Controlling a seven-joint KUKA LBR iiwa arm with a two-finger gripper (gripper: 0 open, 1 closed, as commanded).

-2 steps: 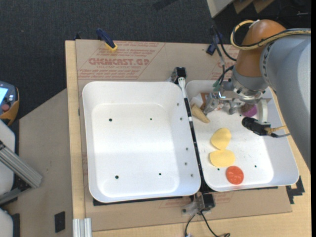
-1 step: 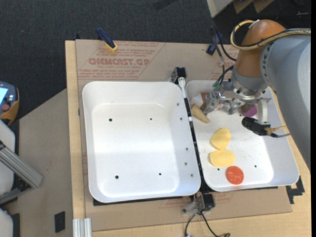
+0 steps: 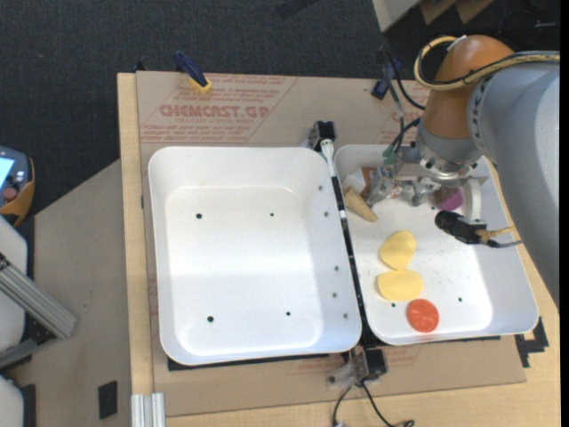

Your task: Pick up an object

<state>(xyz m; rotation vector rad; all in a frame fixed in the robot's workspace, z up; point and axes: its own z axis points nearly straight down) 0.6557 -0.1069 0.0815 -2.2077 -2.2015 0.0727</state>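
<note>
right bin [image 3: 507, 305]: a shallow white tray at the right end of the counter [image 3: 133, 238], holding all the loose objects. two pale yellow pieces lie near its middle, one [image 3: 397, 249] just above the other [image 3: 399, 285], their edges close or touching. a red round piece [image 3: 422, 315] lies just below them, near the bin's front edge. a tan, elongated piece [image 3: 359, 205] rests against the bin's left wall, toward the far left corner. a magenta object [image 3: 450, 197] shows partly beside the arm, near the far right side. the tool [image 3: 397, 183] hangs low over the far part of this bin, just right of the tan piece; whether its fingers are apart or together cannot be told, and nothing is seen between them. the grey arm [image 3: 520, 123] with its orange band [image 3: 467, 60] enters from the right. left bin [image 3: 169, 172]: a white tray beside the right one, sharing a black seam. a blue clamp [image 3: 191, 71] sits at the counter's far left corner.
</note>
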